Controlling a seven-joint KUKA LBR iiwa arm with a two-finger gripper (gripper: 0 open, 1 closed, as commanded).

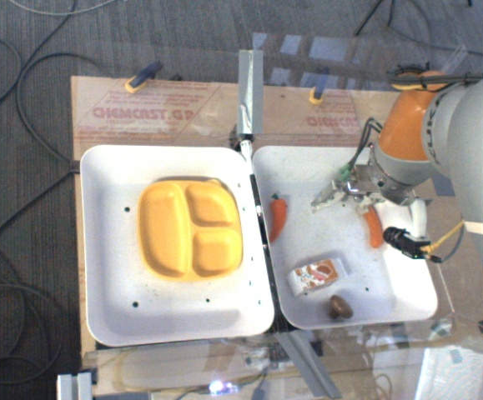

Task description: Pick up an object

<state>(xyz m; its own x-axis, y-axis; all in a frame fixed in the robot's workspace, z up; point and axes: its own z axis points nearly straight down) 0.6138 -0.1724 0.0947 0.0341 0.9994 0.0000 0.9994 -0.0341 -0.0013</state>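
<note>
An orange carrot (pixel 279 216) lies at the left wall of the right bin (pixel 308 161). A second carrot (pixel 374 227) lies near the right side, under the arm (pixel 408 132). A red-and-white packet (pixel 316 276) and a brown lump (pixel 339 307) sit toward the front. The gripper (pixel 334 192) hovers between the carrots, fingers spread open, holding nothing. The left bin (pixel 108 173) holds a yellow tray (pixel 191 227).

The tool (pixel 334 192) hung over the right white shallow bin (pixel 308 161). Left of it lay an orange plastic carrot (pixel 279 216), right of it another (pixel 374 227). Below it sat a small red-and-white carton (pixel 315 276) and a brown rounded lump (pixel 339 307).
</note>
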